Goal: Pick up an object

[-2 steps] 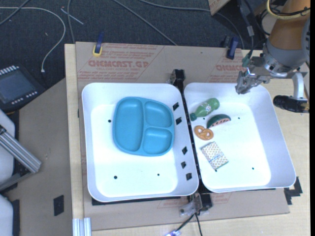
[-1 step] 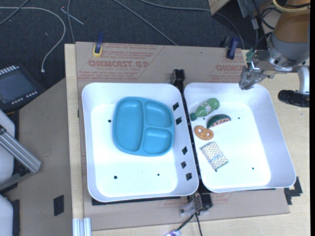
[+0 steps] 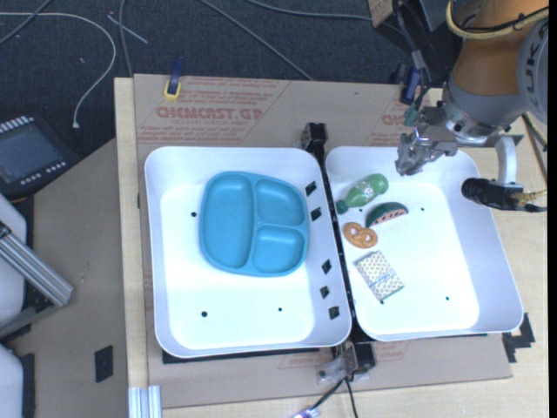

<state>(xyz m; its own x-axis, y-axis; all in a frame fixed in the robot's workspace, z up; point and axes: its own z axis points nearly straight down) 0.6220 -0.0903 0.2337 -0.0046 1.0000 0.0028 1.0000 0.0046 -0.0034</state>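
1. Two shallow white bins side by side on cardboard-topped bench; left bin (image 3: 174, 303) at 9 o'clock of view centre, right bin (image 3: 470, 294) at 3 o'clock; black divider strip (image 3: 326, 233) betw. them.
2. Left bin: blue compartment plate (image 3: 254, 223), three sections, lying flat, upper-mid of bin.
3. Right bin, four small items grouped in its left half:
   - green bottle-shaped toy (image 3: 363, 192), tilted, at 12 o'clock of the group;
   - watermelon-slice toy (image 3: 386, 213), just beside and at 5 o'clock of green toy;
   - pretzel toy (image 3: 359, 234), at 7 o'clock of the slice, close by;
   - patterned packet (image 3: 380, 275), at 6 o'clock of the group, lying flat, slightly apart from pretzel.
4. Arm (image 3: 496, 50) in from 2 o'clock, grey w/ orange band; gripper (image 3: 416, 160) over upper-left corner of right bin, at 1 o'clock of green toy, apart from it.
5. Gripper state: cannot tell how far open, too small and dark; nothing seen betw. its tips; all four items lying in the bin.
6. Dark cables (image 3: 87, 24) on floor at 11 o'clock; blue clamp (image 3: 174, 78) on bench edge at 11 o'clock of left bin.
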